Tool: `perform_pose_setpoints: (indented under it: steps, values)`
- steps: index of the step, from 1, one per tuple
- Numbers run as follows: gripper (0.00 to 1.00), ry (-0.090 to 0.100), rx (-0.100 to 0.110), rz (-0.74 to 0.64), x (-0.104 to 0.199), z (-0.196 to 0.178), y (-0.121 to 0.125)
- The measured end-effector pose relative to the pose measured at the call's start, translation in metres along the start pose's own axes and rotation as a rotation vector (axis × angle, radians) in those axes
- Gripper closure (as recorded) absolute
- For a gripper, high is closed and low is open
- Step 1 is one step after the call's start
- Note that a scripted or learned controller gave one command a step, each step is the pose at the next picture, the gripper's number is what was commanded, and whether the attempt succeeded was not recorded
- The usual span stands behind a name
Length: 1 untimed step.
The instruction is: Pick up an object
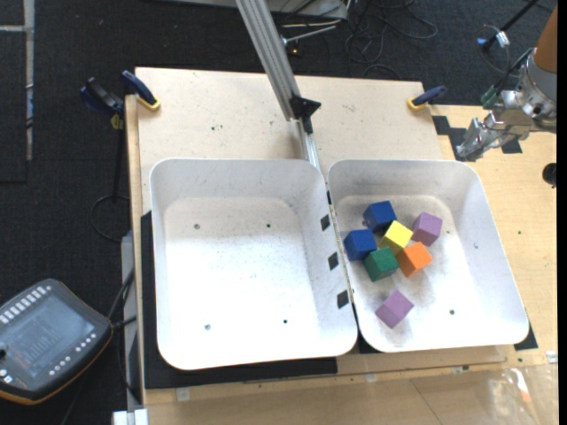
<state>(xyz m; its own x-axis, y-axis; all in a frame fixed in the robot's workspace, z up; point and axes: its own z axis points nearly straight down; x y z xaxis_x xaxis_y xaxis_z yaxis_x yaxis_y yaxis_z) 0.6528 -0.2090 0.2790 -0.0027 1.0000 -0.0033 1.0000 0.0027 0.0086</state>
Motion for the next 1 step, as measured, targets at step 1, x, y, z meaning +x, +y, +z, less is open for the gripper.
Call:
perform_pose_setpoints:
  steps: [1]
  values:
    - [1.00, 0.005, 0.007, -0.005, 0.0576, -0.0044, 0.0032]
